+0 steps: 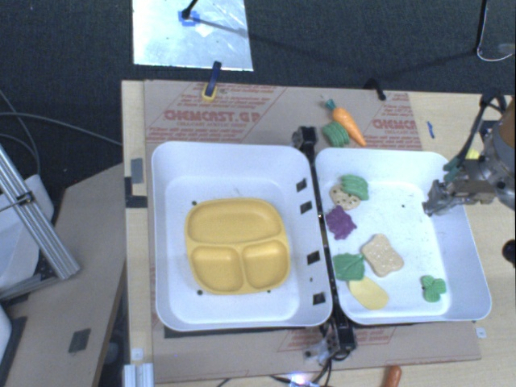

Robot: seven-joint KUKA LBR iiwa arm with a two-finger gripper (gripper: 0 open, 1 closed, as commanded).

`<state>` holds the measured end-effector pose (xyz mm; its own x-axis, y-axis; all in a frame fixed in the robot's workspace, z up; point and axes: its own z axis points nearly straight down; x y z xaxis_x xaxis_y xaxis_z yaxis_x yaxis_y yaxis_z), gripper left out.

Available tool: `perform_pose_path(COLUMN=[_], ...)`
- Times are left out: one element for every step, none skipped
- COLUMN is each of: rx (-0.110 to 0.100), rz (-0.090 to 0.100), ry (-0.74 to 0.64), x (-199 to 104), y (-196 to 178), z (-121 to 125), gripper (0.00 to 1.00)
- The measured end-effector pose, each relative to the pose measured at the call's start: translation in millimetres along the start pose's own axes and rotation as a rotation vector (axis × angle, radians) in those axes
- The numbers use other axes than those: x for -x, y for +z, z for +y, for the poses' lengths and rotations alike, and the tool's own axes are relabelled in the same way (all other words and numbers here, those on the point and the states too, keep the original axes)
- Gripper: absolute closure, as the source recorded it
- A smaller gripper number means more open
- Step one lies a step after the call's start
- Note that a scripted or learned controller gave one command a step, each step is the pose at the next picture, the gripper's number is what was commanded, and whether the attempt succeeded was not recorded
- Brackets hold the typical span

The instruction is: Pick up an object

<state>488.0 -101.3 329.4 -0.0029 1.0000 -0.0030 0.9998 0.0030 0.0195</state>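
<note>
Over on the bench: two white bins side by side, left bin and right bin, with a brown board under them.
Left bin: just a yellow divided plate sitting about in the middle.
Right bin: a bunch of toy food, mostly on its left half.
Top left of that bin: a green leafy piece touching a tan cookie, with a purple piece just below them.
Lower middle: a slice of toast, a green leaf beside it, and a yellow piece below the leaf.
Lower right: a small green piece off on its own.
Outside the bins: a toy carrot lying on the board above the right bin.
Gripper: the gripper comes in from the right over the right bin's upper right edge, can't tell if the jaws are open or closed, nothing visible between them.
Gap to the toys: toast and the small green piece are nearest, both well apart from the jaws, bare bin floor between.
</note>
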Motion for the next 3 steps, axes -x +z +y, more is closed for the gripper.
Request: perform_pose_path(rx=[0.003,-0.029,-0.023], rz=[0.002,0.003,0.002], ry=[-0.006,0.005,0.004], x=[-49.4,-20.7,10.1], y=[-210.4,-76.6,0.5], z=[5.5,-0.8,49.3], gripper=[1.0,1.0,1.0])
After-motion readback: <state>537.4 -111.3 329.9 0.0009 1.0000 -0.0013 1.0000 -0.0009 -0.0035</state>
